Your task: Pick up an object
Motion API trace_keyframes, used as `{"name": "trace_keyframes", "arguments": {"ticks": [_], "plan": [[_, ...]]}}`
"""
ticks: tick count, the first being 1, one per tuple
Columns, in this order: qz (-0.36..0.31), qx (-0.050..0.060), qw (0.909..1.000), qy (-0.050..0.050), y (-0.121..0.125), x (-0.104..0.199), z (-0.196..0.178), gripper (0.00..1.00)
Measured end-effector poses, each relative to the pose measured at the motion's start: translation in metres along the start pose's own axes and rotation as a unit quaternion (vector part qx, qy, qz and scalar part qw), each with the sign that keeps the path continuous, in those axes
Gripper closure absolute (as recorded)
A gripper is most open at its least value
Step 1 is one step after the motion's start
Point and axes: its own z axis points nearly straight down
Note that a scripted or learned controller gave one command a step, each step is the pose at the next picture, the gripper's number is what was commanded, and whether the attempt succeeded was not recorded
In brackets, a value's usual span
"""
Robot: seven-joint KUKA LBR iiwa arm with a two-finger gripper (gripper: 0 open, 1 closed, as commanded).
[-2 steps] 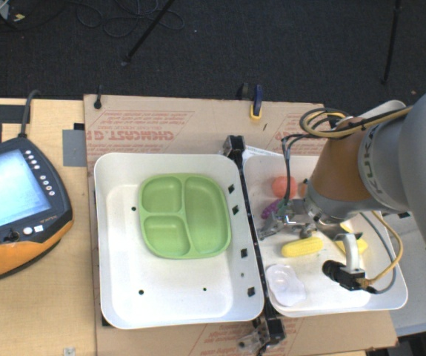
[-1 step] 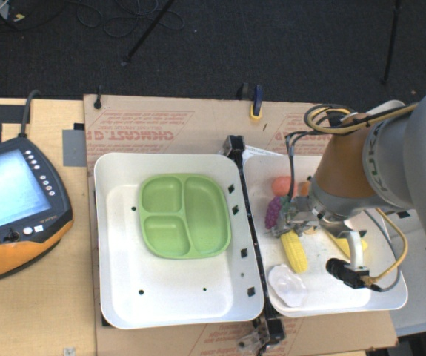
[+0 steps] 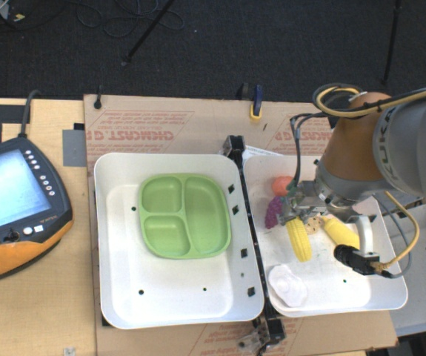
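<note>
My gripper [image 3: 300,208] is low in the right bin [image 3: 390,297], reaching in from the right under the orange-banded wrist. It hangs just above the top end of a yellow corn cob [image 3: 299,241]. A purple bunch of grapes [image 3: 273,213] lies right beside it on the left. A red-orange round fruit [image 3: 282,185] sits behind the grapes. A yellow banana-like piece [image 3: 341,231] lies to the gripper's right, partly under the arm. I see nothing clearly held between the gripper's tips.
A white crumpled object [image 3: 287,286] lies at the right bin's front left corner. The left bin [image 3: 116,288] holds a green divided plate [image 3: 184,216]. A teach pendant [image 3: 16,199] rests off the bench's left side.
</note>
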Motion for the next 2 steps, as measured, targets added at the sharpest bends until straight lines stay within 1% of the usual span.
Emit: {"name": "trace_keyframes", "arguments": {"ticks": [2], "plan": [[0.0,0.0,1.0,0.0,-0.001,-0.005,-0.083,1.0]]}}
